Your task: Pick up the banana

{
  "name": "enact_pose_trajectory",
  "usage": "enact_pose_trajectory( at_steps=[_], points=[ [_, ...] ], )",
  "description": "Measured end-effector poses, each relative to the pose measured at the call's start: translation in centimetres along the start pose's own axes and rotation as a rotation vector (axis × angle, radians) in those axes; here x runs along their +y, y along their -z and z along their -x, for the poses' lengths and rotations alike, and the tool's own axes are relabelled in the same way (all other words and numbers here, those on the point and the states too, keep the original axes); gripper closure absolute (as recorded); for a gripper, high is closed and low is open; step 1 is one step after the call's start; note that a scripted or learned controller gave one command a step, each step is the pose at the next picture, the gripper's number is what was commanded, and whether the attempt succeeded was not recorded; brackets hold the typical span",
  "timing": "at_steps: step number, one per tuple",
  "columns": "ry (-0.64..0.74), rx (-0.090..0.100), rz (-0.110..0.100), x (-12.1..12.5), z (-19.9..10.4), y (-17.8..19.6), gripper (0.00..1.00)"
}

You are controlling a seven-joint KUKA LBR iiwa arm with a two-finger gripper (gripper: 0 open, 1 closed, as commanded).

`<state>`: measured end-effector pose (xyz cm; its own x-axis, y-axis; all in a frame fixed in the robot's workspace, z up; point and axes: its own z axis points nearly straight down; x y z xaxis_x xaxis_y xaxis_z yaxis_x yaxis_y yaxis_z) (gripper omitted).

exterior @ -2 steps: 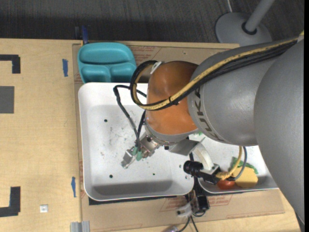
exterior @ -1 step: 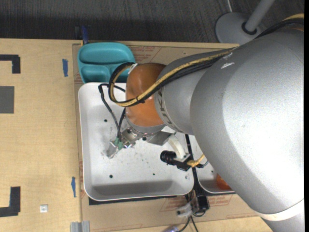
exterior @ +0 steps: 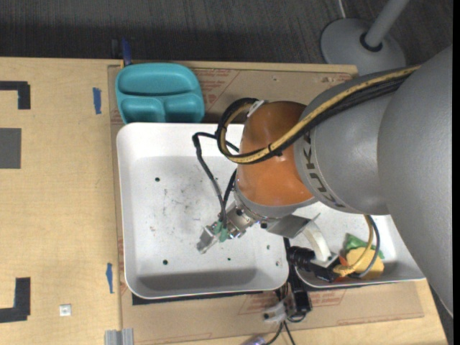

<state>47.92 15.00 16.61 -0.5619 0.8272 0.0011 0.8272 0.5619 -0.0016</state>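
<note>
My gripper (exterior: pixel 210 238) hangs low over the left white bin (exterior: pixel 144 192), near the middle of its front half. Its tip is small and I cannot make out anything in it. A yellow shape that may be the banana (exterior: pixel 371 266) lies in the right bin (exterior: pixel 402 268) near the front edge, next to a green object (exterior: pixel 355 242) and a small orange piece (exterior: pixel 343 270). It is well to the right of the gripper. The arm's orange band and grey body hide most of the right bin.
A teal two-compartment tray (exterior: pixel 159 92) stands behind the left bin. The left bin's floor shows scuff marks and a few small holes. The bins sit on a cardboard-coloured bench (exterior: pixel 57 207).
</note>
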Motion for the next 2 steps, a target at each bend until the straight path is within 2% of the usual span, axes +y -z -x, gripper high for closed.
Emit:
enact_pose_trajectory(
  at_steps=[1, 2],
  points=[
    [0.041, 0.0, 0.004, 3.8, -5.4, -8.0, 0.0],
    [0.05, 0.018, -0.002, 3.9, -6.5, -6.9, 1.0]
  ],
)
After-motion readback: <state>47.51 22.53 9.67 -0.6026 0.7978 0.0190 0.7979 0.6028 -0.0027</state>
